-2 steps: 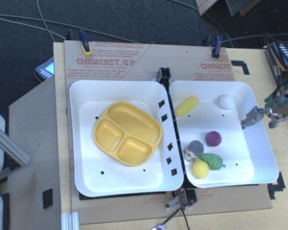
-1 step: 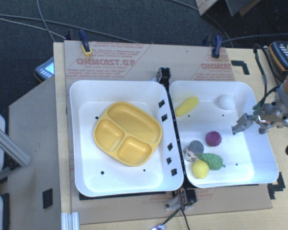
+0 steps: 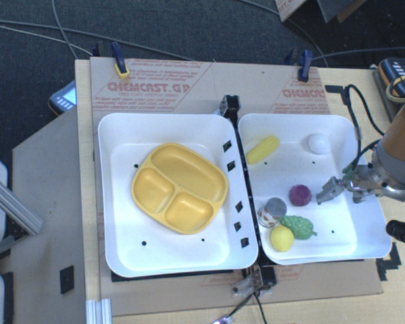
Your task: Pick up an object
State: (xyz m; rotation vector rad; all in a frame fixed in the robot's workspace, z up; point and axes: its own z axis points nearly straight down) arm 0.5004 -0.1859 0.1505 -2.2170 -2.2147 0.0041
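Nearest the lens, at the front of the right-hand bin, a yellow lemon-shaped toy lies touching a green bumpy toy, with a small grey-and-white round piece just behind them, close to the divider between the two bins. A purple ball sits a little farther back, near the middle of that bin, apart from the cluster. Level with it, the gripper reaches in from the right on the grey arm, its dark fingers angled toward the purple ball and just short of it; nothing is seen between them, and whether they are spread or closed cannot be told from this angle. In the left-hand bin, a yellow compartment tray lies flat, turned at an angle and covering most of the floor. Toward the back of the right-hand bin rest a yellow corn-like toy near the divider and a white ball near the rear wall, well apart from each other. Beyond the bins, a cardboard sheet printed in red is held to the bench by clamps.
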